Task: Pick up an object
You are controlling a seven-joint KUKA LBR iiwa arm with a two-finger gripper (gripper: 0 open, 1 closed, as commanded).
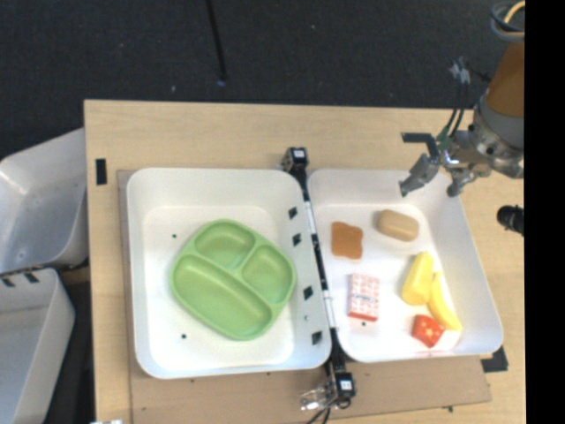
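Pale wooden bench, two white bins side by side. Gripper point(438, 178) poised over right bin's point(468, 263) far edge, fingers spread, grasping nothing. Beige bun-like piece point(397, 225) lay just below it, untouched; toast slice point(347, 240), yellow pieces point(426, 286) farther on. Nothing lifted; approach, closing and raising all remained.

Pale wooden worktop point(194, 135) carrying two shallow white bins side by side. Left bin point(141, 263): a green divided plate point(232, 278) with three compartments, lying flat near the middle. Between the bins, a seam with small black clips point(311, 263); a black fitting point(295, 158) at its far end and another point(341, 382) at its near end. Right bin point(468, 263). Beyond the worktop, dark floor point(132, 34); at left, white containers point(35, 210).
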